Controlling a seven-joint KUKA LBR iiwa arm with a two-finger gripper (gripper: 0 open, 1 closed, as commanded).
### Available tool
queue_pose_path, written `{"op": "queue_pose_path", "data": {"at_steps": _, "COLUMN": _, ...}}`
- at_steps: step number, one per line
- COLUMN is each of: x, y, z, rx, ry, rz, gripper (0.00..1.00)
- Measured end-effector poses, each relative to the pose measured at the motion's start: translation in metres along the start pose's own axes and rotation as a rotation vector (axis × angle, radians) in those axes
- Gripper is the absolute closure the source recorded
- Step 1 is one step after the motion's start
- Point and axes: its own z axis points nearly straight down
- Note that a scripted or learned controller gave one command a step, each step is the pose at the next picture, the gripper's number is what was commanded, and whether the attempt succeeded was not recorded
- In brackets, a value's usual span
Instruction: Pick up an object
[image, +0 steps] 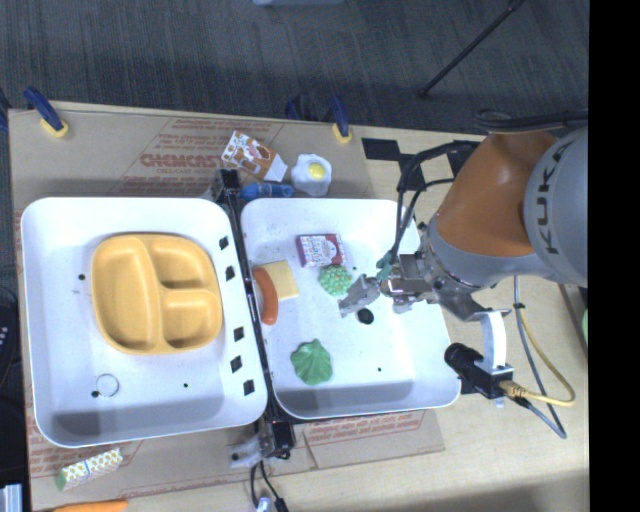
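While the arm (500, 215) reaches in from the right, its jaws (358, 297) hang low over the right bin (395, 385), holding nothing.
The left bin (60, 400) carries a yellow tray (155, 292). In the right bin, a leafy green piece (312, 361) lies below-left of the jaws, a cheese slice (283, 280) and sausage (267, 295) to their left, a purple packet (319, 248) above-left, and a green cluster (335, 279) just beside them. Whether the jaws are wide or narrow, I cannot tell.
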Motion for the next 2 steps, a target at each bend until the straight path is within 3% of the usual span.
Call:
{"op": "queue_pose_path", "data": {"at_steps": 1, "x": -0.065, "y": 0.043, "z": 0.097, "rx": 0.001, "ry": 0.000, "rz": -0.072, "gripper": 0.00}}
{"op": "queue_pose_path", "data": {"at_steps": 2, "x": -0.054, "y": 0.081, "z": 0.149, "rx": -0.003, "ry": -0.002, "rz": -0.264, "gripper": 0.00}}
